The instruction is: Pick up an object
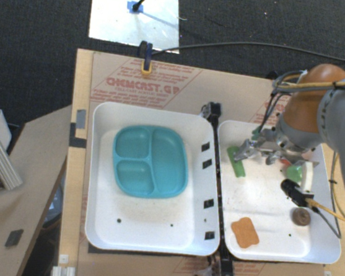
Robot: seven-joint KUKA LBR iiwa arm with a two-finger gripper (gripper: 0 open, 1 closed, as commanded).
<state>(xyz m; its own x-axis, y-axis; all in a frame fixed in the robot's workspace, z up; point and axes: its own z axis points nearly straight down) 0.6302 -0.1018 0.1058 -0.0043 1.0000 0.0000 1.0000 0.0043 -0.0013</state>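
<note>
In the right bin (269,201), a green bar (238,165) lies near the left wall. An orange flat piece (245,232) rests toward the front. A small brown round thing (301,216) sits at the right, and a green and white object (299,173) lies behind it. My gripper (247,151) hangs low over the back of the right bin, just above the far end of the green bar. I see nothing clearly held in it. The arm covers part of the bin's back right corner.
The left bin (149,228) holds a teal divided plate (151,161). A black divider with clips (212,177) runs between the bins. A small red thing (289,160) peeks out under the wrist. Bare bin floor lies in the middle of the right bin.
</note>
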